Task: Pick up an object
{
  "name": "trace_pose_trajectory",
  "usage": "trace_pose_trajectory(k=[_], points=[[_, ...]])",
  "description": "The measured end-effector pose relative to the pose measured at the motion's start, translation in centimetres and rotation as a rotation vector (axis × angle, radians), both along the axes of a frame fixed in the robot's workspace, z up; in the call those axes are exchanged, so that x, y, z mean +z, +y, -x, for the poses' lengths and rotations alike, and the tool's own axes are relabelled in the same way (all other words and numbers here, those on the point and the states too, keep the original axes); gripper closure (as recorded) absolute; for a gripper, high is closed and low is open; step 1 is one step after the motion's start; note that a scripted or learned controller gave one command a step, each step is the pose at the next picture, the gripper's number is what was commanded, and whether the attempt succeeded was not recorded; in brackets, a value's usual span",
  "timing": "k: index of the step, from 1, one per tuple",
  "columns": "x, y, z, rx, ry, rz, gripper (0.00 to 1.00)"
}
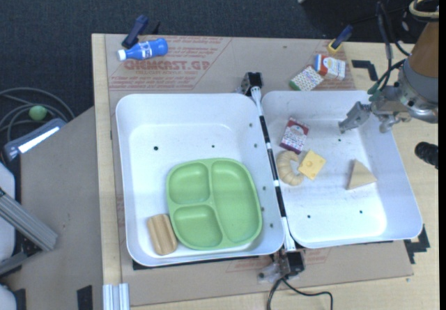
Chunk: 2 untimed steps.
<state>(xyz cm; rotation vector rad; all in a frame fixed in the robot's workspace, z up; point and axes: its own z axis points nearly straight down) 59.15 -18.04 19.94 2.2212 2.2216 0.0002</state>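
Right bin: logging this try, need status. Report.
Hand over right bin, far side, holding nothing visible. Cheese wedge, yellow block, pastry, red carton lie loose. Nothing blocking the wedge.

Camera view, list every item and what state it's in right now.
Hand: above right bin, nothing between its fingers.
Green divided plate: flat in left bin.
Wooden block: beside the plate.
Cheese wedge: lying in right bin.
Blue bottle: on its side, outside the bins.
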Motion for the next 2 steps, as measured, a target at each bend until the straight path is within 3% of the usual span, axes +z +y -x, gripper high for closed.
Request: trace_pose_trajectory(k=[1,2], points=[[-10.9,7.8,2.1,0.0,-0.001,0.001,0.0],[-9.8,7.7,2.0,-0.001,-0.005,0.002,1.0]])
